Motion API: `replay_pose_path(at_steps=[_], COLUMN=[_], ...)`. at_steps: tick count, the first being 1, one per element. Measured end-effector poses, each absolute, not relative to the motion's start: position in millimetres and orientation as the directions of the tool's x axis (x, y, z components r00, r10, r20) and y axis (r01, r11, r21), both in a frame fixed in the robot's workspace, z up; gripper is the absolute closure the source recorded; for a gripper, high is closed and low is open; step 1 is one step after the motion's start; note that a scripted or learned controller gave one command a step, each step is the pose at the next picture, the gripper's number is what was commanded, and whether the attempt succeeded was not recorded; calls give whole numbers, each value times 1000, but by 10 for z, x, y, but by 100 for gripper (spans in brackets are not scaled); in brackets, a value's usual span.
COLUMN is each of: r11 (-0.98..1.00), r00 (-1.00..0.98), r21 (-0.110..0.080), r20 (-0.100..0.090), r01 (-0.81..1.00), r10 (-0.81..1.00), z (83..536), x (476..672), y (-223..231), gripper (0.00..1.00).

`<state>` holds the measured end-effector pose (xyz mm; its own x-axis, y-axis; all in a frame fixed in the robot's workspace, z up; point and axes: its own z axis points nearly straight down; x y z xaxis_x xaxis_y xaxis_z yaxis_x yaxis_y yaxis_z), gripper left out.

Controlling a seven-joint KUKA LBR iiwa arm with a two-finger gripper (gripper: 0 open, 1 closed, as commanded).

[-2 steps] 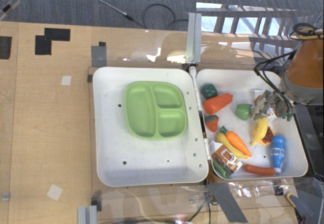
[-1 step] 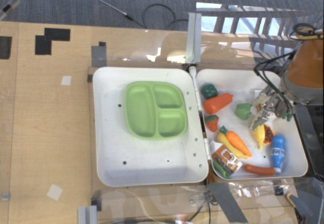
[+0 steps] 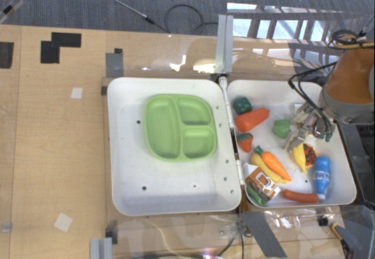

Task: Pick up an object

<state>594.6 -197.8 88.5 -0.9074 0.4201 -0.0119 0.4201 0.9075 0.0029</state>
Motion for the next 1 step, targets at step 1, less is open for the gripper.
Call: replay_pose_path(at_steps=[1], r11=[871], r00=[-871], r21=[5], r20=[-13], r01=[491], r10=[491], z=[895], x=[5655], y=[-1513], gripper=[0])
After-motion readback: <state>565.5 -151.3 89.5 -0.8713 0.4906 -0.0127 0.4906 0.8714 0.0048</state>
